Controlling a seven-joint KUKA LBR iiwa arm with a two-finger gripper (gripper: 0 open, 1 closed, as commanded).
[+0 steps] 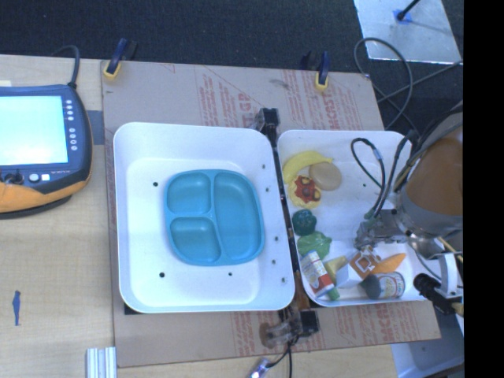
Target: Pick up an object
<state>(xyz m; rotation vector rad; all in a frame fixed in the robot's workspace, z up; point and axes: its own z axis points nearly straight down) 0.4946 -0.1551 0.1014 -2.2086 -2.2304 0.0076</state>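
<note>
The right bin (pixel 346 142) holds several small things. A yellow banana (pixel 303 164), a beige round piece (pixel 327 176) and a red and yellow item (pixel 305 190) lie at its far left. Further forward are a dark green broccoli (pixel 304 222), a green piece (pixel 313 243), a white bottle with a red label (pixel 318 275) and a yellow wedge (pixel 339 268). A small brown and white box (pixel 362 263), an orange carrot (pixel 390 261) and a dark jar (pixel 386 286) sit at the front right. My gripper (pixel 370 236) hangs low over the bin, just behind the box and carrot.
The left bin (pixel 138 227) holds a blue divided plate (pixel 213 216). A teach pendant (pixel 39 144) lies on the bench at the far left. Black cables (pixel 370 160) loop from the arm (pixel 437 179) over the right bin's back half. Clamps grip the board's far edge.
</note>
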